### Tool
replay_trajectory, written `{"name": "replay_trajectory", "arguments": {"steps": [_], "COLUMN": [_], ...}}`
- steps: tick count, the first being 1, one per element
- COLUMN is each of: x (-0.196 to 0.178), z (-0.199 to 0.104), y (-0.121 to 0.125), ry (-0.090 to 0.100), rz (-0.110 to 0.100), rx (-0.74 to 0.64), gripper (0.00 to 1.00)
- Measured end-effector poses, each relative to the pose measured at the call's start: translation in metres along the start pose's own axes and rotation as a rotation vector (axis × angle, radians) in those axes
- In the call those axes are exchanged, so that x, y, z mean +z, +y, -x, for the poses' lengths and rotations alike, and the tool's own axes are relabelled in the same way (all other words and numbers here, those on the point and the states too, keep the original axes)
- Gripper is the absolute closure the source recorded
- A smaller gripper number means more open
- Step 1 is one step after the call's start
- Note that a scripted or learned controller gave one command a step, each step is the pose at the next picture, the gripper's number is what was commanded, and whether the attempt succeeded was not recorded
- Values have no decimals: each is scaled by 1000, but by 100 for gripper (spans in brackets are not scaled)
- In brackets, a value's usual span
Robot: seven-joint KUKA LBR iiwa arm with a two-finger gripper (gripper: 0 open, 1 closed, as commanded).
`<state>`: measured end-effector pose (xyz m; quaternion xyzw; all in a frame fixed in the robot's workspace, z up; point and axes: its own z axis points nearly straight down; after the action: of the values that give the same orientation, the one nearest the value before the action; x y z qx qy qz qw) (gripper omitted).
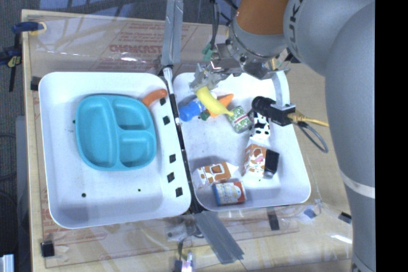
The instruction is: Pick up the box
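The claw [207, 73] hangs over the upper left corner of the right bin [299, 185], just above a banana [211, 102]; whether it is released or clenched I cannot tell. The box [215, 173] lies low in that bin, a can [228, 193] touching its lower edge and a carton [254, 161] just right. A blue tray [116, 132] sits in the left bin [57, 194].

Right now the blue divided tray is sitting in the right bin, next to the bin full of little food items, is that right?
Not quite. The camera view shows the blue divided tray in the left bin, not the right one. The rest holds: it sits next to the right bin, which is full of little food items.
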<state>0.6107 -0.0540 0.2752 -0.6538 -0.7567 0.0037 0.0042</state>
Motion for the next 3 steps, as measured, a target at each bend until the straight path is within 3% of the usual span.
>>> {"name": "replay_trajectory", "arguments": {"steps": [1, 2, 3], "x": [55, 85, 36], "z": [17, 34, -6], "y": [-139, -141, -133], "ry": [1, 3, 2], "rz": [0, -2, 2], "rx": [104, 318, 353], "gripper": [100, 100, 100]}}
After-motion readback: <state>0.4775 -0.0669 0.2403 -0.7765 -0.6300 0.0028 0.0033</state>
